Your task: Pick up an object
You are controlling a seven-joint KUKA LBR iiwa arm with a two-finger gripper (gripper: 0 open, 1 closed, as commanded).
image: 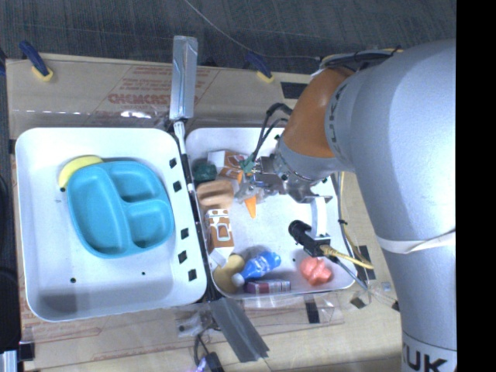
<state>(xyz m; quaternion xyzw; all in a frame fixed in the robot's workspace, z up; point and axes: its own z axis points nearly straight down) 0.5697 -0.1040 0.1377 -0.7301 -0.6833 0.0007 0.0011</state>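
Gripper (260, 183) low over orange carrot-like toy (250, 205) in right bin (341, 281); finger state unclear; likely light, stiff, slippery plastic; best pinched mid-body.

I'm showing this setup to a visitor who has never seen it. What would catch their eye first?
Probably the big grey arm with its orange band, reaching in from the right over the right bin. Next, the bright blue divided tray lying in the left bin, with a yellow banana-like piece peeking out at its upper left edge. Then the clutter in the right bin: an orange carrot-like piece near the gripper and a pink toy in the lower right corner.
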